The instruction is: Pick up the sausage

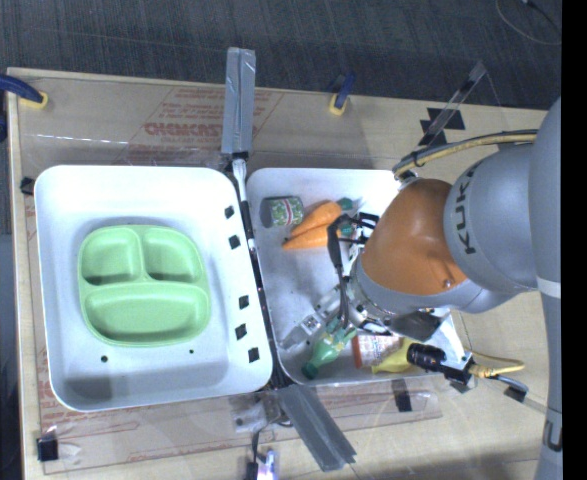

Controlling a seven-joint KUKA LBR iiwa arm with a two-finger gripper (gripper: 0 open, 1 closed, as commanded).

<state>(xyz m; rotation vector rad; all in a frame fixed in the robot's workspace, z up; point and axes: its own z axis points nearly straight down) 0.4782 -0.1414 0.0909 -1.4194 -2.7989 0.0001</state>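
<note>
While the arm [423, 248] hangs low over the right bin [373, 180], its pincer [325, 326] sits among a green bottle [325, 352] and a red-labelled bottle [371, 350]. I can't tell if it's spread or pinching anything. I honestly can't tell where the sausage is either, so no idea how it lies relative to the pincer.

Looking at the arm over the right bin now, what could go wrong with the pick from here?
1. The right bin is crowded: a carrot, a small can, a green bottle and other items lie close together, so the gripper may close on the wrong thing.
2. The arm covers much of that bin, and I cannot make out a sausage, so the target may be hidden or pushed aside.
</note>
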